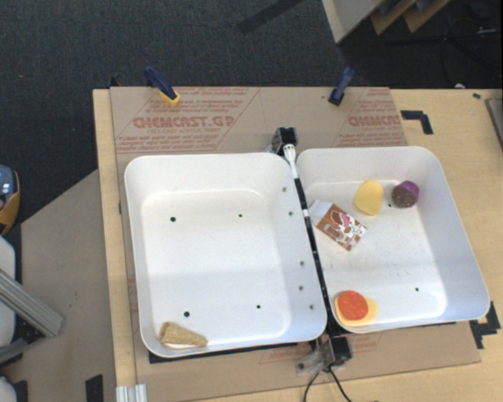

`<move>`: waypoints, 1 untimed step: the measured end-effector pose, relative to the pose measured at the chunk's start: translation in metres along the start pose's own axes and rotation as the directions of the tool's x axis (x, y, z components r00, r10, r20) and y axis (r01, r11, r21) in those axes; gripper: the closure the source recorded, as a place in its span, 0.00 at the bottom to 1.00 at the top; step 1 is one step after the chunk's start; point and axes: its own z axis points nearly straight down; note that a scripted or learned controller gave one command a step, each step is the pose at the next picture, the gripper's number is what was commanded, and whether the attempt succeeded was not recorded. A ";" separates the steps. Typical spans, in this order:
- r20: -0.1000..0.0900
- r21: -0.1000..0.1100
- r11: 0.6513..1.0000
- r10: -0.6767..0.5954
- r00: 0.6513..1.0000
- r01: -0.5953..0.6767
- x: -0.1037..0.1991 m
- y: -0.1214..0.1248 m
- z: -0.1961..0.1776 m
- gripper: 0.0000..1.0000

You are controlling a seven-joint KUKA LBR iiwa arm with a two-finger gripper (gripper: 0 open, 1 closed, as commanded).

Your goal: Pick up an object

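Observation:
The right bin (454,230) holds a yellow lemon-shaped object (368,198), a small purple ball (404,194), a brown and white snack packet (341,226) lying near the bin's left wall, and an orange-red round object on a yellow base (352,306) in the front left corner. In the left bin (142,241) a tan cone-shaped piece (182,335) lies in the front left corner.
Both bins rest on a cardboard sheet (191,116) held by two blue clamps (162,85) at the back edge. A black divider strip (306,227) runs between the bins. A cable (324,383) trails off the front edge.

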 end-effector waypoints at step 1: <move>0.013 -0.029 1.000 -0.004 1.000 0.004 0.000 0.001 -0.126 1.00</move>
